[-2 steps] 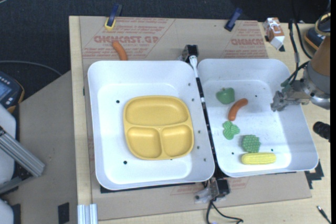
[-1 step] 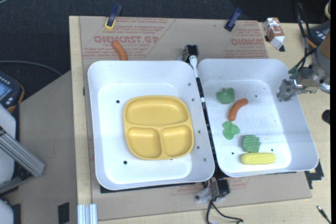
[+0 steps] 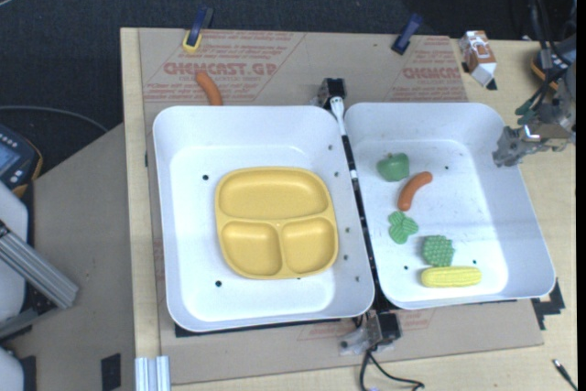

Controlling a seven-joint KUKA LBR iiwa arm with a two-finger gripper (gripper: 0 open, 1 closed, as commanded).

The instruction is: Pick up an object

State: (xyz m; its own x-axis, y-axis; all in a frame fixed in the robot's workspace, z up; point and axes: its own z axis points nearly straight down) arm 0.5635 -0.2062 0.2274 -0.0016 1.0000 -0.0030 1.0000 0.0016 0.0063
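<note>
Gripper (image 3: 515,148) sits at the right bin's (image 3: 513,279) right rim, upper half, over the wall rather than the floor; can't tell how it's set; nothing visible in it.

Right bin contents: green pepper (image 3: 394,167) near the middle of the floor toward the far wall; orange sausage (image 3: 414,190) just below-right of it, close, contact unclear; long axis runs diagonal, upper end toward the far right corner, lower end toward the divider between bins; green leafy piece (image 3: 401,227) below the sausage, apart from it; green bumpy block (image 3: 438,249) nearer the front wall; yellow corn cob (image 3: 450,276) just beneath the block, long axis parallel to the front rim, about touching the block.

Open room: right half of the bin floor between the items and the right wall is bare; far-wall strip also bare; items cluster left-centre to front.

Left bin (image 3: 174,197): yellow divided tray (image 3: 275,222) centred, three compartments, clear margin on all four sides.

Bench (image 3: 146,69): second orange sausage (image 3: 210,88) lying beyond the left bin's far rim, tilted; blue-yellow clamp (image 3: 196,30) at the far edge; blue clamp (image 3: 406,34) further right on the same edge.
</note>
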